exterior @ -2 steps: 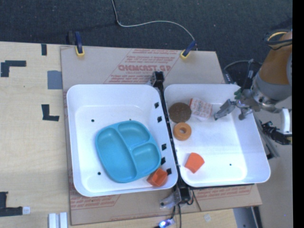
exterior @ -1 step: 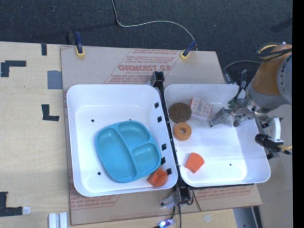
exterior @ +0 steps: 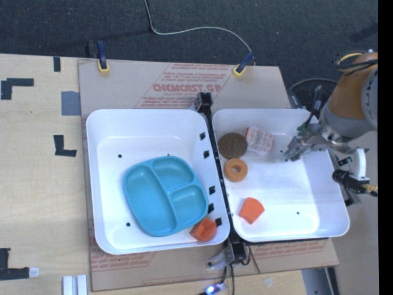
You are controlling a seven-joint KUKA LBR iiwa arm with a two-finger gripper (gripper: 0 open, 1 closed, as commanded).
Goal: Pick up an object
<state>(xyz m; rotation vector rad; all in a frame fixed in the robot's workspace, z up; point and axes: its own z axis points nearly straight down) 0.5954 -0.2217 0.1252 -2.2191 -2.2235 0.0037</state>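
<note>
Nearest the camera, a small orange-red plastic block (exterior: 204,229) lies in the near right corner of the left shallow white bin (exterior: 104,165), just beside the near right edge of a light blue plastic plate with three compartments (exterior: 166,194) that lies tilted across the middle of that bin. Both bins sit on a brown cardboard sheet with red printing (exterior: 178,88) laid over the pale wooden bench (exterior: 37,183).

Across the dividing walls, the right shallow white bin (exterior: 319,223) carries four things. An orange wedge-shaped piece (exterior: 251,209) lies in its near left part, apart from the rest. Farther back, an orange-tan ring like a small doughnut (exterior: 236,169) lies close to the left wall, and a flat dark brown disc (exterior: 233,144) lies just beyond it, the two almost touching. Right of the disc is a small white packet with red print (exterior: 260,139), just beside it.

At the right wall of this bin the grey arm with its orange band (exterior: 350,97) reaches in, and its pincer (exterior: 293,150) hangs low over the far right part of the bin, near the packet but apart from it. Whether the pincer is spread or pressed together I cannot tell.
</note>
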